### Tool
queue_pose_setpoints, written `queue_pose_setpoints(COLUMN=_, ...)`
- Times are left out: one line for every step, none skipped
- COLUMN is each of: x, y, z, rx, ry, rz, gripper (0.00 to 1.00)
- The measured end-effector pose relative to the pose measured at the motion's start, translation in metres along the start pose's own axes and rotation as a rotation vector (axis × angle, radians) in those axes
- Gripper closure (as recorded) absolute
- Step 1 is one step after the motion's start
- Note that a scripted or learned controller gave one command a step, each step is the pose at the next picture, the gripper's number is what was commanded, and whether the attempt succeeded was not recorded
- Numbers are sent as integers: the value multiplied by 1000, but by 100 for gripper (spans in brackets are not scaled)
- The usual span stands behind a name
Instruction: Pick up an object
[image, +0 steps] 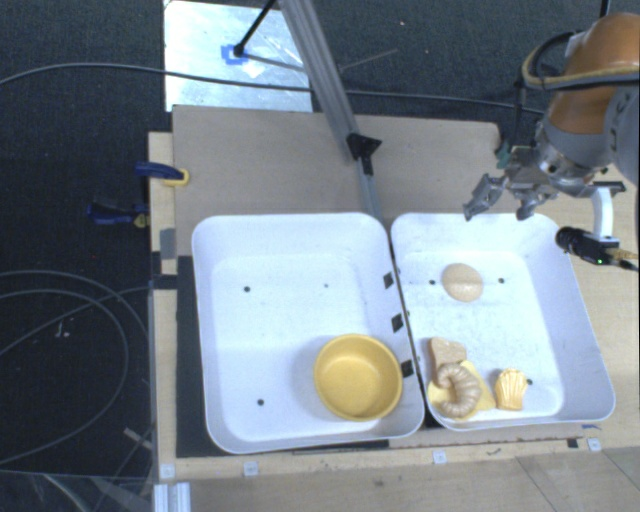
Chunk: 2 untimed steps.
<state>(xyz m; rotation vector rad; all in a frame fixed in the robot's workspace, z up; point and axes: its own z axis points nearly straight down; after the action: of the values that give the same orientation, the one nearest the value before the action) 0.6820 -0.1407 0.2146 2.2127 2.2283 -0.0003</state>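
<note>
Round beige object alone, pastries nearer front rim.

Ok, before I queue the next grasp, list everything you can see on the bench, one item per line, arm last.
bins: two, white, side by side on the bench
bowl: one, yellow, left bin, near corner by the divide
round bun-like item: one, pale tan, right bin, middle
small tan chunk: one, right bin, near edge
curled pastry-like item: one, tan, right bin, just below the chunk
ridged shell-like item: one, yellow, right bin, near right corner
clamps: two, blue and yellow, bench's left edge
gripper: one, grey, jaws open, above the right bin's far edge
</note>
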Motion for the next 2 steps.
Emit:
queue_pose_setpoints(x=-5, y=2, z=43, rx=1, ry=0, rz=5, gripper=0)
queue_pose_setpoints(x=-8, y=9, z=87, rx=0, ry=0, rz=0, gripper=0)
